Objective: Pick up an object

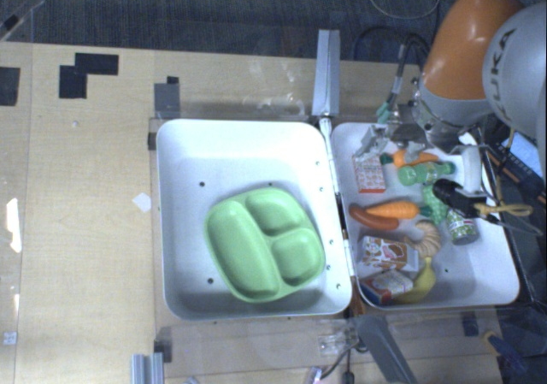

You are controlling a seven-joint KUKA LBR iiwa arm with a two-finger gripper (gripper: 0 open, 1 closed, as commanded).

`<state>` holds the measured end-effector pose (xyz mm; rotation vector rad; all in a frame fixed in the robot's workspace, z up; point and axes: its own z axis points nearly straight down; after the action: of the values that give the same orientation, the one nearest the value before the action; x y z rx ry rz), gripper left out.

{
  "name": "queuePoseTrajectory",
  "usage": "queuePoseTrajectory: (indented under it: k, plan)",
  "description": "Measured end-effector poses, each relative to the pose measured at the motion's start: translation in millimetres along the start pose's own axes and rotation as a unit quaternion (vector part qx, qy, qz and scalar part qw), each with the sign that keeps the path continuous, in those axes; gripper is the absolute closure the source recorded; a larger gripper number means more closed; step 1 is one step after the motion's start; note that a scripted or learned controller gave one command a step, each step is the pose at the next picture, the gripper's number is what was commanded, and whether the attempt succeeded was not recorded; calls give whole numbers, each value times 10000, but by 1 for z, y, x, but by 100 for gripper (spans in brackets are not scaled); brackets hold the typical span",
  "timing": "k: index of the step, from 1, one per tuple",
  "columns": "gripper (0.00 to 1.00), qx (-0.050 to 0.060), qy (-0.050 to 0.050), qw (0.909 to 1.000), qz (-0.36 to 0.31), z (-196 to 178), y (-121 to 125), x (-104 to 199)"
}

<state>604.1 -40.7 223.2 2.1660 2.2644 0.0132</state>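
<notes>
Two shallow white bins side by side. Nearest in the right bin (pixel 500 284): a banana (pixel 420 285) beside a printed packet (pixel 385 256). Farther back, a carrot (pixel 397 210) touching a dark sausage (pixel 366 217), with a small can (pixel 462 229) to their right. In the left bin (pixel 184 203), a green divided plate (pixel 264 242). Farthest, at the right bin's back edge, the gripper (pixel 382 132) above a red-and-white carton (pixel 368 174); open or closed, cannot tell.
</notes>
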Motion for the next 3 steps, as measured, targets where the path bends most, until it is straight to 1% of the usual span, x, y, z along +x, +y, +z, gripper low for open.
queuePoseTrajectory:
  k: [1,2,3]
  plan:
    - [0,0,0,10000,0,0,0,0]
    - [0,38,-3,9993,-365,66,17,-65]
    - [0,-129,-47,9987,-493,108,19,-71]
